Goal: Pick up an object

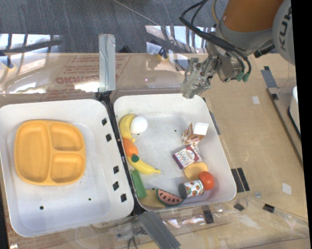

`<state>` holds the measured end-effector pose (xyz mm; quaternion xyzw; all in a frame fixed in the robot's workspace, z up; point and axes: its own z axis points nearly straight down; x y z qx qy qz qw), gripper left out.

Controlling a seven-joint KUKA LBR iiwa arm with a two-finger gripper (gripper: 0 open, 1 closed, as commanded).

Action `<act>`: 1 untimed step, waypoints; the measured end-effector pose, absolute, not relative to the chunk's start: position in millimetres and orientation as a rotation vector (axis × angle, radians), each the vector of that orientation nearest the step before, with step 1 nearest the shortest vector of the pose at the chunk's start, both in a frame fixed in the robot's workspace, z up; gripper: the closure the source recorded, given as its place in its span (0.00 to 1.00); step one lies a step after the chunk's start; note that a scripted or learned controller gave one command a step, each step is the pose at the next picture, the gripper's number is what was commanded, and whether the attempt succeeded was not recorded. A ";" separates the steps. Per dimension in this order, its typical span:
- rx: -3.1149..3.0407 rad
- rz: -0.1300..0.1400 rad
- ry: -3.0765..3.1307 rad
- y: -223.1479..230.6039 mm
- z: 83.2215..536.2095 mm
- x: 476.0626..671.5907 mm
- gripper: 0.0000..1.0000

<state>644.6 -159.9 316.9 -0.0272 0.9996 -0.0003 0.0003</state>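
My gripper (192, 89) hangs over the far right rim of the right bin (160, 104), fingers pointing down with nothing between them. Below it in that bin lie a white egg (139, 125) on a yellow banana (126, 127), a carrot (130, 148), a second banana (144, 167), a green cucumber (138, 184), a watermelon slice (170, 196), a small can (192, 189), a red tomato (207, 180), an orange piece (195, 170), a purple carton (186, 156) and a brown carton (194, 134) with a white top.
The left bin (23, 215) holds a yellow divided tray (49, 151). A strip of grey tape (106, 63) runs up from the seam between the bins. Cables (205, 4) loop from the arm above the gripper. Bare bench (260, 150) lies right of the bins.
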 end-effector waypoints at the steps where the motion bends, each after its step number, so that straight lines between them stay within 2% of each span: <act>1: -0.019 0.000 3.143 -145.4 287.8 657.2 1.00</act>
